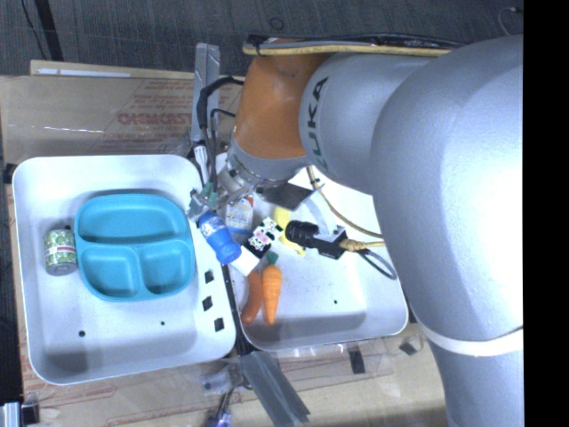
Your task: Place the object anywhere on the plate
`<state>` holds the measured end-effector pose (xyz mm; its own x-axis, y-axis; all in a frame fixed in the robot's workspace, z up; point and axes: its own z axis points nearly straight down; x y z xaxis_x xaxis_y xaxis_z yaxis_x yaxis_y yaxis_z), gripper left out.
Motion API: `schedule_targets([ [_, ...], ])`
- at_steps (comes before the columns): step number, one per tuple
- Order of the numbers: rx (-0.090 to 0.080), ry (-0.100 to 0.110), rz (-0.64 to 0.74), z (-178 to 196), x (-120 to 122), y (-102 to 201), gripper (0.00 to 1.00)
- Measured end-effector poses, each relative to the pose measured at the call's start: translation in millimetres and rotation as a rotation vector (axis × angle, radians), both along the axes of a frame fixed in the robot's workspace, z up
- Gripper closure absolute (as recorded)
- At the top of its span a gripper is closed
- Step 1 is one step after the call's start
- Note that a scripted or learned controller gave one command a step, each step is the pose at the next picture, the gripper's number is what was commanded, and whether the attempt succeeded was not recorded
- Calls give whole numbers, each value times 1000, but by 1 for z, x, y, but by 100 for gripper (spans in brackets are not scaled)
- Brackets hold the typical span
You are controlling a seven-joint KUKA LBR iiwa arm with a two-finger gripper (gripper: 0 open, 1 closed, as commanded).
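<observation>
Plate (133,254), white bins (107,354), cardboard bench (98,105); dark floor (116,16)

Matt blue plastic plate (133,254), smooth white plastic bins (116,350), glossy orange carrot (271,294).

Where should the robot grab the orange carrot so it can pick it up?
Probably around the middle of the carrot, coming straight down from above. It lies flat in the right bin, pointing towards the bin's near wall, so the fingers should close across its narrow width. A second, darker carrot lies tight against its left side, which may crowd one finger.
</observation>
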<state>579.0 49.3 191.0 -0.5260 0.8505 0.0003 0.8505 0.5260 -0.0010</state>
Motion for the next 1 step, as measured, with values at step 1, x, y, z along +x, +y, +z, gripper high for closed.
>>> schedule_targets([
  [1, 0, 0, 0, 0, 0, 0, 0],
])
